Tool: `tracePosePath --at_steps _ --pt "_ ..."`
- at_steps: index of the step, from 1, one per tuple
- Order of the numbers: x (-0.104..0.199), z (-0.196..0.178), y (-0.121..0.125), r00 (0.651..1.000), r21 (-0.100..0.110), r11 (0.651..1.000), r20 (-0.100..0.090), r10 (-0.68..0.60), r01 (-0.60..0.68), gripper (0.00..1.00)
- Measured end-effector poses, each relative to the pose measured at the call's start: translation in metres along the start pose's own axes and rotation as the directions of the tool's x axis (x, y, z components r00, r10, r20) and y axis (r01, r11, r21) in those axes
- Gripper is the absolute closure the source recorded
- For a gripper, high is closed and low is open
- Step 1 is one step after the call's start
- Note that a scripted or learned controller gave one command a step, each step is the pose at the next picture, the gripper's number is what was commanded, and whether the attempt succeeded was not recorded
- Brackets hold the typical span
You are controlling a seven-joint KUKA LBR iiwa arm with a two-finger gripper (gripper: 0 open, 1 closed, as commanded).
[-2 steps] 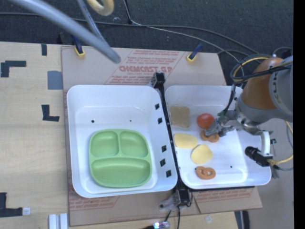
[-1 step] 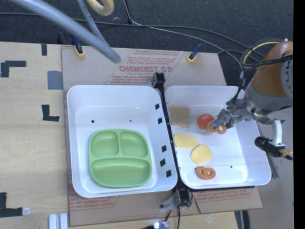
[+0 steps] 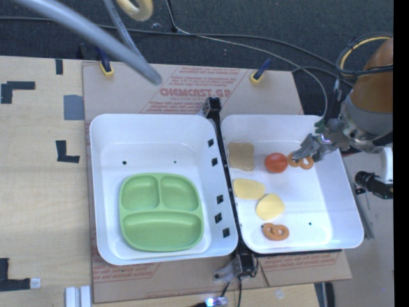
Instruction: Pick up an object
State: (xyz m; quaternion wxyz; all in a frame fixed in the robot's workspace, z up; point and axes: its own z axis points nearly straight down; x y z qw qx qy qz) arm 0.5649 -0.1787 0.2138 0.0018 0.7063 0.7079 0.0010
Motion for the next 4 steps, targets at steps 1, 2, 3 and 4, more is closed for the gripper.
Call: tracePosePath --at_steps 1,2,3,4 --pt "0.055 0.008 0.0 1.0 0.005 1.0 -0.002 -0.003 0.003 1.0" --pt "0.118 0.009 -0.008 1.0 0.006 1.0 -0.002 -0.004 0.004 1.0" --pt "0.165 -0.002 -0.013 1.0 0.005 1.0 -0.003 -0.004 0.004 1.0" --pt "0.221 -0.013 -0.023 1.0 0.005 1.0 -0.003 -0.006 0.006 1.0"
